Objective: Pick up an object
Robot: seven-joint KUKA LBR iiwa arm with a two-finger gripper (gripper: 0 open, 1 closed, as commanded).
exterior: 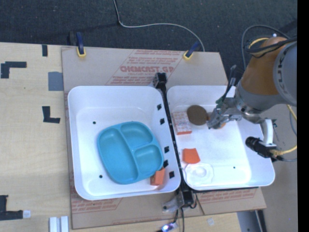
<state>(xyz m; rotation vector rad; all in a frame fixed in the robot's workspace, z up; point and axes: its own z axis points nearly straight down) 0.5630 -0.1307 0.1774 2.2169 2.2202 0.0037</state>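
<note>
Gripper [216, 122] sits low in right bin [241, 178]; finger state cannot be determined. Brown disc [196, 114] lies just beside it at 9 o'clock; orange block [191, 155] at 7 o'clock.

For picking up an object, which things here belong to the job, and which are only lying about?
Job: the tool; the brown disc beside it; the orange block; the white lid; the paper label.

Lying about: the blue plate and the orange piece in the left bin; the clamps.
</note>
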